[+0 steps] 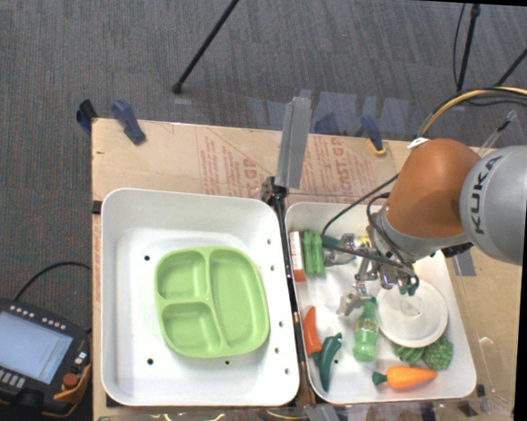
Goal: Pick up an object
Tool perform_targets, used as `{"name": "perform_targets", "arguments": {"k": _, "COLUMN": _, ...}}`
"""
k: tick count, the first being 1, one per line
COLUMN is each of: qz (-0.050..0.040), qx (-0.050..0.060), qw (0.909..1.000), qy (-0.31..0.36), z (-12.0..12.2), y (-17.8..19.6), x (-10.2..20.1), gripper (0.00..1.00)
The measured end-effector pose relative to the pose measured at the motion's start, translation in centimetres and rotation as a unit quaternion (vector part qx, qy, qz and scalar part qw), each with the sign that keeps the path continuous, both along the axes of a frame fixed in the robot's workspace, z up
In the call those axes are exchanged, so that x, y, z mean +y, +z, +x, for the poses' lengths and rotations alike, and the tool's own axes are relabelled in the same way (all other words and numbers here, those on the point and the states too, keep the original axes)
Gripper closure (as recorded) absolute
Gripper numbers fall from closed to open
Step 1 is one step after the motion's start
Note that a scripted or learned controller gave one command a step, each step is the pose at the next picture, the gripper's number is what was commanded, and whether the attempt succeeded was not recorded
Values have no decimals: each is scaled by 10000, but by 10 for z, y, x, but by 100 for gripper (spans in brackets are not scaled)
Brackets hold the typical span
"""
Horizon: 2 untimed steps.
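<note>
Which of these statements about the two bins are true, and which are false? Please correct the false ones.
1. The green divided plate lies in the left bin. True.
2. The carrot lies in the left bin. False: it lies in the right bin, near its front.
3. The gripper hangs over the right bin. True.
4. The white plate sits on the green divided plate. False: it is in the right bin.

A robotics lab: a KUKA arm (480, 198) works over a plywood bench (195, 160) on grey carpet (77, 48), a teach pendant (24, 350) lying beside tripod legs (208, 39).
</note>
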<state>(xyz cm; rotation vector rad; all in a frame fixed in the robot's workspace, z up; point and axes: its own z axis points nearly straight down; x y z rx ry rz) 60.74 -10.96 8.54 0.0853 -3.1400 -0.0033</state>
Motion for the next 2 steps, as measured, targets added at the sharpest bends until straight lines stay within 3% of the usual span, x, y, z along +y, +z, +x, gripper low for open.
{"name": "perform_targets", "arguments": {"k": 1, "qz": -3, "qx": 22, "qw": 9998, "qy": 175, "z": -60, "y": -1, "x": -7, "gripper": 0}}
{"name": "perform_targets", "arguments": {"k": 2, "qz": 1, "qx": -1, "qw": 9988, "qy": 482, "z": -1, "y": 0, "x": 1, "gripper": 0}}
